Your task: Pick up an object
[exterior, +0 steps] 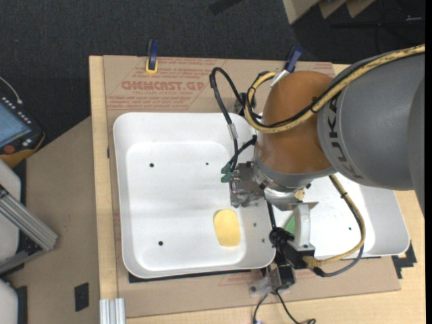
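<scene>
A yellow lump (pixel 228 228) lies in the left bin (pixel 145 201), near that bin's front right corner. The gripper (pixel 237 193) hangs just above the lump, on the side farther from the bin's front edge, and I cannot tell how it is set. The big grey arm (pixel 378 120) with its orange band (pixel 297 123) reaches over the bin's right side.

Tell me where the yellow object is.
The yellow object lies in the left bin, near its front right corner, just below the gripper.
</scene>
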Tool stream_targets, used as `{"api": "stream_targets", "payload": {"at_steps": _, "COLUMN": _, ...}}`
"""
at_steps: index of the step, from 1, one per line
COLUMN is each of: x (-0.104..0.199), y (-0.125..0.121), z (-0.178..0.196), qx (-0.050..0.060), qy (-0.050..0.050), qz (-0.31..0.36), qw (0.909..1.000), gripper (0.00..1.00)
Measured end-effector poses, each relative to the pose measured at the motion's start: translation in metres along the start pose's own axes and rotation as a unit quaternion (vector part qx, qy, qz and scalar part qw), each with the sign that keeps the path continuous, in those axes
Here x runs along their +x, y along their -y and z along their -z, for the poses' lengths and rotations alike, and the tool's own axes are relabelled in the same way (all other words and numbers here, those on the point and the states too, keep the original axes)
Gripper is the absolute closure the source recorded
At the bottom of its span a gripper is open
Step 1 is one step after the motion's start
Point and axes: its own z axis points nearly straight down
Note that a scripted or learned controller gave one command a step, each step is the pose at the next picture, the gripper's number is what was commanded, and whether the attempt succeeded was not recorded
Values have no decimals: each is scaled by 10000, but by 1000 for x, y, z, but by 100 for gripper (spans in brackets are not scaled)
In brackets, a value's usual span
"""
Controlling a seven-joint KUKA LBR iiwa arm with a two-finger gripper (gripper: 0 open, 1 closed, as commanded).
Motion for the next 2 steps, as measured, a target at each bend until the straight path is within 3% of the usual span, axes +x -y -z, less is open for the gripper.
{"api": "stream_targets", "payload": {"at_steps": 1, "x": 41, "y": 0, "z": 34, "qx": -58, "qy": -15, "qz": 46, "qw": 10000, "gripper": 100}}
{"api": "stream_targets", "payload": {"at_steps": 2, "x": 111, "y": 1, "z": 193, "qx": -132, "qy": -64, "qz": 80, "qw": 9999, "gripper": 100}}
